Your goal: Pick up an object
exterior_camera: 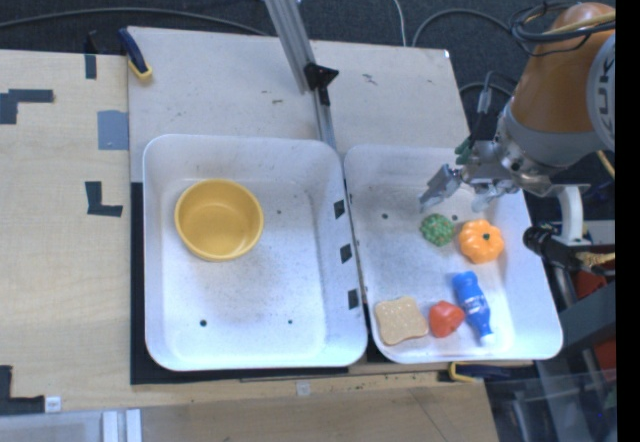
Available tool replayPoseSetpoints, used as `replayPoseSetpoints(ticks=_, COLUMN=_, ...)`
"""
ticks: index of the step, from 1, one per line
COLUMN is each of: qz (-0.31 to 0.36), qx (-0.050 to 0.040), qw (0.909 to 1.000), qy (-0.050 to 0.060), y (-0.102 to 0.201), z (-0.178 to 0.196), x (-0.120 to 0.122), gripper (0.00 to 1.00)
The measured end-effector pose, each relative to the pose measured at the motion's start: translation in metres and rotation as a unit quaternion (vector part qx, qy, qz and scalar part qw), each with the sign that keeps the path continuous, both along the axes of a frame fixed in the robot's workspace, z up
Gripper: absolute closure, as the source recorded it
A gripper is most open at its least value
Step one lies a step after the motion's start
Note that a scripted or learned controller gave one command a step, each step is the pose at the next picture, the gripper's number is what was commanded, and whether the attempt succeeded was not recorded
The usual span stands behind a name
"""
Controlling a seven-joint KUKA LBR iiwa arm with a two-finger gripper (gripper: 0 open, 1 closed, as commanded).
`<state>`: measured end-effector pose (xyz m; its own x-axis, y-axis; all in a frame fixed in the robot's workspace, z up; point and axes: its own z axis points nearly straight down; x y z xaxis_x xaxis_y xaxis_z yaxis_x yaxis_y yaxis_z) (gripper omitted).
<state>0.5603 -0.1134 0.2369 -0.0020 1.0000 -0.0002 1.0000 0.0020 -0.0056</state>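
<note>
Robot's two-finger hand (462, 188) hovers with fingers spread, holding nothing, at eleven o'clock from small green knobbly ball (437, 229).

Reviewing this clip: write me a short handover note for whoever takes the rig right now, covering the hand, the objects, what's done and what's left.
Hand: over the right bin, above the green piece, nothing between its fingers; whether open or shut is unclear.
Objects: green piece, orange pumpkin-like toy, blue bottle, red piece and bread slice lie in the right bin; yellow bowl in the left bin.
Done: nothing lifted.
Left: grasp and lift one; the green piece looks nearest.
</note>
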Motion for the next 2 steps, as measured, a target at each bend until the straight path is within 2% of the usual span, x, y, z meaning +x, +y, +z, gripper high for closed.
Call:
replayPoseSetpoints(ticks=1, qz=-0.001, qx=0.0003, qw=1.0000, qy=0.001, y=-0.004, z=-0.057, x=-0.010, gripper=0.00)
replayPoseSetpoints(ticks=2, qz=0.000, qx=0.0006, qw=1.0000, qy=0.001, y=0.006, z=-0.116, x=-0.013, gripper=0.00)
